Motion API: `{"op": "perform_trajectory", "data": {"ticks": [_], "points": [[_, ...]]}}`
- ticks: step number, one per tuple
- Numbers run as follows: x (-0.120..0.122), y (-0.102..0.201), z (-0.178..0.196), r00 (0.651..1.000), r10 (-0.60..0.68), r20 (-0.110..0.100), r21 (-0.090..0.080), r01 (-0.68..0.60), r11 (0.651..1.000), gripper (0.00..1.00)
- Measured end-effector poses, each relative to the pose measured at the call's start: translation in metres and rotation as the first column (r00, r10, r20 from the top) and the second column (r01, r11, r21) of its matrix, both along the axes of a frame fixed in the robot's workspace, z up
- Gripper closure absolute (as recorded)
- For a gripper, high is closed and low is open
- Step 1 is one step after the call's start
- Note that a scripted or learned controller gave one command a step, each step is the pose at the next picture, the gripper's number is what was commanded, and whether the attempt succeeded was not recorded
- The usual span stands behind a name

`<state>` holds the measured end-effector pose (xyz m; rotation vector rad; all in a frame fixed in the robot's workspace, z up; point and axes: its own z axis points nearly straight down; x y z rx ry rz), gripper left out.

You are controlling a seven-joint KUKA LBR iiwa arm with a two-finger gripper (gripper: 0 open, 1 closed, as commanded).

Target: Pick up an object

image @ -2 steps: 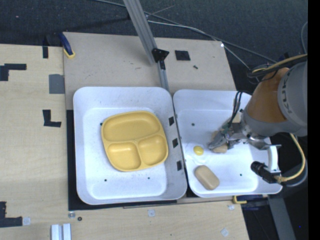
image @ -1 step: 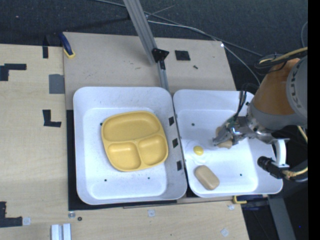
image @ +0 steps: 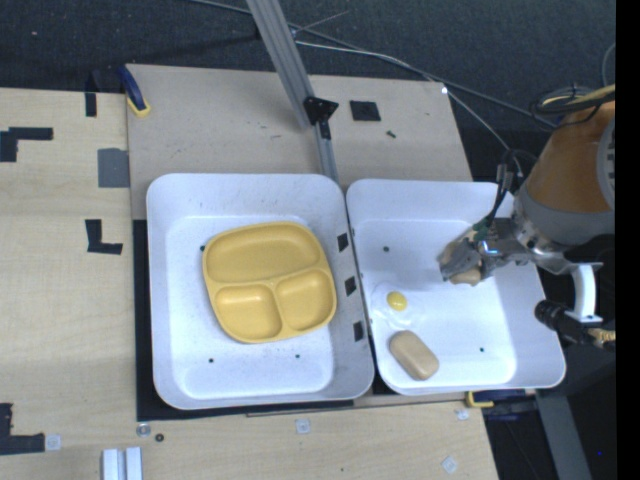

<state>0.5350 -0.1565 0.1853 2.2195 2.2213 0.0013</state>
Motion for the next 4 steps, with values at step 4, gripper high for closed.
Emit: {"op": "perform_trajectory", "data": {"ticks": [4], "points": [[-0.023,0.158,0.053,1.000,0.004,-0.004,0.001,-0.004,1.000,1.00]]}}
